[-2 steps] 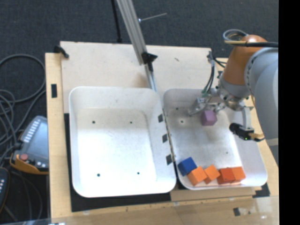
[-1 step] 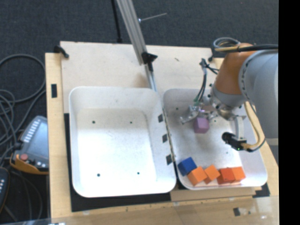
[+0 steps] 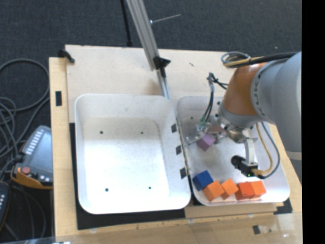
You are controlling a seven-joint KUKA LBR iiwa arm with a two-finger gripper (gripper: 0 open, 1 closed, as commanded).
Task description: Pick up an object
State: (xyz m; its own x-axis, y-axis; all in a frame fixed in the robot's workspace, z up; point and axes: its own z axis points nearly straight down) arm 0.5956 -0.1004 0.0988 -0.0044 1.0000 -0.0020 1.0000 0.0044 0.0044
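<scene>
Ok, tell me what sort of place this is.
Probably a robotics lab test bench. A grey and orange arm reaches over two white bins on a plywood board, small coloured blocks lie in the right bin, and loose cables trail over dark carpet.

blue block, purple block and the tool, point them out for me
blue block (image 3: pixel 202 179), camera view, top face.
purple block (image 3: pixel 205 142), camera view, its visible upper side.
tool (image 3: pixel 199 134), camera view, between its fingertips.

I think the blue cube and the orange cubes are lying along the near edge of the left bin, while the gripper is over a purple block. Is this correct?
Not quite. The camera view shows the blue cube and the orange cubes along the near edge of the right bin, not the left one. The rest holds: the gripper is over the purple block.
</scene>
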